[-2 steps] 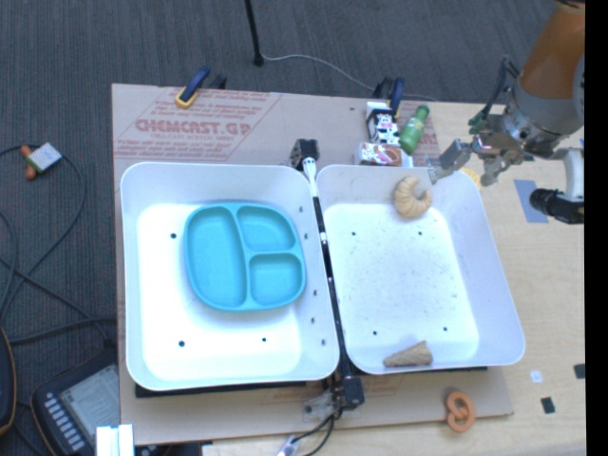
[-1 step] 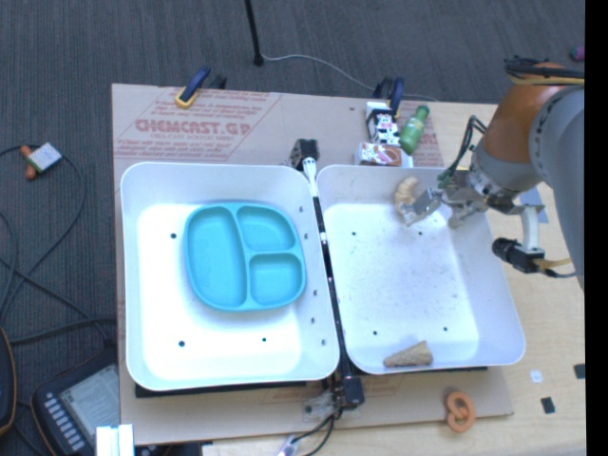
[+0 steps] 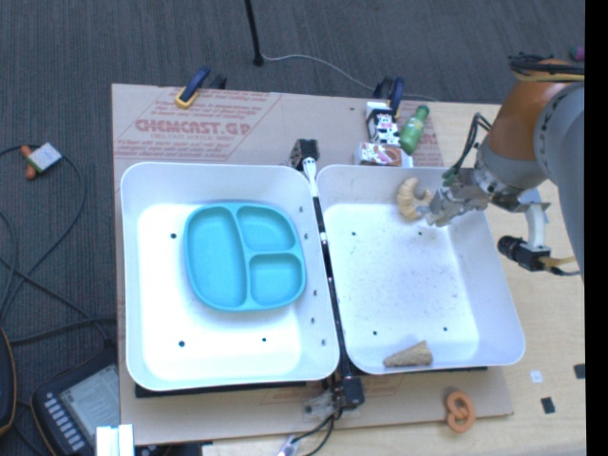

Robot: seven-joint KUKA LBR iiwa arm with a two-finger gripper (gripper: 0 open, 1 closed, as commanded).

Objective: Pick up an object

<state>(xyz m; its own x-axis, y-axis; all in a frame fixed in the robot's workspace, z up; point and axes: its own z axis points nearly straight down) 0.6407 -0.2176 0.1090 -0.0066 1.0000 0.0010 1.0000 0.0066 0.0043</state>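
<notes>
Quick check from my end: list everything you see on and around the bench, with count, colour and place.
Bins: two, white, side by side on the bench.
Divided plate: one, light blue, in the left bin.
Croissant-like toy: one, tan, far edge of the right bin, beside the gripper.
Wedge-shaped piece: one, tan, near edge of the right bin.
Ring: one, orange, on the bench in front of the right bin.
Bottle: one, green, behind the right bin.
Clamp: one, blue and yellow, far left bench edge.
Gripper: one, grey, over the right bin's far edge.
</notes>
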